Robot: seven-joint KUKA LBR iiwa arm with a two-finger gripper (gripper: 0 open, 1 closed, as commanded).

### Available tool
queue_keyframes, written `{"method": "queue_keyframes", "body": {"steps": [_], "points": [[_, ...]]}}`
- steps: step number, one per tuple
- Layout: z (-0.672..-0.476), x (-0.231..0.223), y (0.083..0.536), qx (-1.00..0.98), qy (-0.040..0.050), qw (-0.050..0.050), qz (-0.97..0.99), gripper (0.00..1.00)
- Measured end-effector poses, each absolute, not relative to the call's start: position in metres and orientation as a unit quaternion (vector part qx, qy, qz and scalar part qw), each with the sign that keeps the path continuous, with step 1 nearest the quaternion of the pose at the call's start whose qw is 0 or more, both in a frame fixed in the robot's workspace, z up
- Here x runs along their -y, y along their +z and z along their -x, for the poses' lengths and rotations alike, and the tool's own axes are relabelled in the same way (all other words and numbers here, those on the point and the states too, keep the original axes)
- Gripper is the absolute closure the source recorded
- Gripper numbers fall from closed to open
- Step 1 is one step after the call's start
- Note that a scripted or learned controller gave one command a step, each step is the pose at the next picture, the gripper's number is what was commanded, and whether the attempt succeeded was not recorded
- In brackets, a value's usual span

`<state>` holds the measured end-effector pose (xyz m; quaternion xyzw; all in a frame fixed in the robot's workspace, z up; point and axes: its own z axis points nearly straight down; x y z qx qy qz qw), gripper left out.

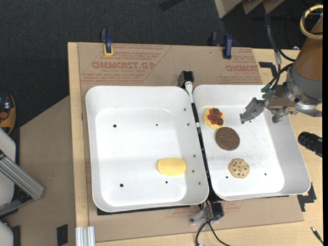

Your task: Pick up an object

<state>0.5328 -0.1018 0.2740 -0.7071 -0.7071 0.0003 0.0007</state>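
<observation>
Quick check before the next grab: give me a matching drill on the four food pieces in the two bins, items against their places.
Items:
1. yellow oval lemon-like piece
2. small yellow pizza-like piece with red toppings
3. dark brown round cookie
4. tan chocolate-chip cookie

Places:
A. right bin, nearest its front edge
B. left bin, front right part
C. right bin, back of the row, level with the claw
D. right bin, middle of the row

Pairs: 1-B, 2-C, 3-D, 4-A
</observation>
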Motion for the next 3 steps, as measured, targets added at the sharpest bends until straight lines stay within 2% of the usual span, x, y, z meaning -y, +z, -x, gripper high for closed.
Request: {"method": "queue_keyframes", "body": {"steps": [1,2,3], "points": [[-0.602,0.055,0.184,0.709,0.0,0.001,0.705,0.0],[-0.58,0.1,0.081,0.705,0.0041,0.004,0.709,0.0],[-0.584,0.097,0.099,0.707,-0.0005,-0.001,0.708,1.0]]}}
